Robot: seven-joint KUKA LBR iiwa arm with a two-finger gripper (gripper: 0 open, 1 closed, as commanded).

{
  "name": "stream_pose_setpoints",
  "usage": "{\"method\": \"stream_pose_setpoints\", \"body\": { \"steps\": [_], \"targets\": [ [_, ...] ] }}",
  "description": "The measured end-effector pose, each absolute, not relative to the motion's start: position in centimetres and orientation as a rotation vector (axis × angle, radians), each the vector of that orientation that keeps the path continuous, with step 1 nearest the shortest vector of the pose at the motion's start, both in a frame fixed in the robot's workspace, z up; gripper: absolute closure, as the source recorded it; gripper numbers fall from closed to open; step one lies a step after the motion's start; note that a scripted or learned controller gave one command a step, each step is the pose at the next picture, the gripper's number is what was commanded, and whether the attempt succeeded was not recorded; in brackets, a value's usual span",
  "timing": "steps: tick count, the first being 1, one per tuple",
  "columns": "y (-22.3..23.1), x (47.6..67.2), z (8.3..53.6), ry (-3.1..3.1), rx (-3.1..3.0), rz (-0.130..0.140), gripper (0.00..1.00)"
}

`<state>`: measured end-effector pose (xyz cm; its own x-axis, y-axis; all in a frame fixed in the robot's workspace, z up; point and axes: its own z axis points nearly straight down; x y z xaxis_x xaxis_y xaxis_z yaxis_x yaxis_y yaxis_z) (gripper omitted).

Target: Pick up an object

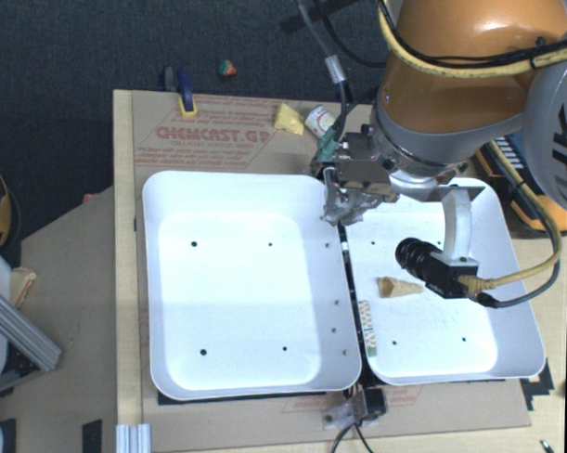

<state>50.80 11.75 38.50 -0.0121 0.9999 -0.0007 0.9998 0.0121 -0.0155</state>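
Risks grasping air with pincer [343, 210], open or closed unclear, at right bin [447, 340] rim, well apart from tan wedge [397, 288]

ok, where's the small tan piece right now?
The small tan piece lies in the right bin, left of its middle, near the seam between the bins; the gripper is up-view of it, at that seam.

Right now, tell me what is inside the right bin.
One small tan wedge lies on the right bin floor. The arm covers the bin's far part, so anything there is hidden.
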Motion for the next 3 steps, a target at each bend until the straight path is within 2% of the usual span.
{"method": "stream_pose_setpoints", "body": {
  "steps": [1,2,3],
  "targets": [
    [20.4,50.5,41.0,-2.234,-2.209,-0.009,1.00],
    [22.6,47.6,30.4,-2.220,-2.213,0.022,1.00],
    [22.5,47.9,32.1,-2.220,-2.222,-0.002,1.00]
  ]
}}
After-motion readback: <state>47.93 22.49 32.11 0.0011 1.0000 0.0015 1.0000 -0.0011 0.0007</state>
